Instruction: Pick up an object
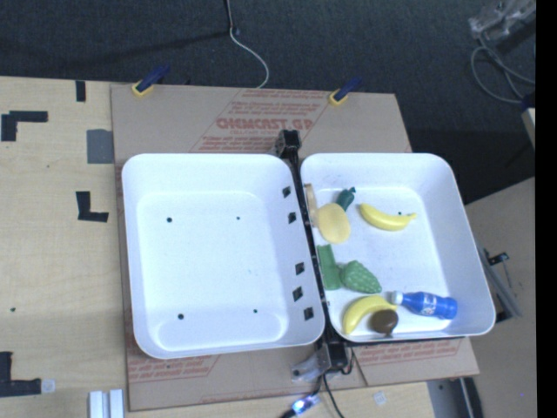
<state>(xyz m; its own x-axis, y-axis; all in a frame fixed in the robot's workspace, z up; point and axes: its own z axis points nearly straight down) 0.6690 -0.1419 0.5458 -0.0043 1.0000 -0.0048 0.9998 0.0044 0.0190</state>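
Two bananas (385,217), blue bottle (428,304), right bin (452,190)

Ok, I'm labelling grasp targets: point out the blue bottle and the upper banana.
blue bottle (430,304), camera view, middle of its body.
upper banana (385,218), camera view, middle of its curve.

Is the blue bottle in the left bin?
No, the blue bottle lies in the right bin, near its front edge beside a banana.
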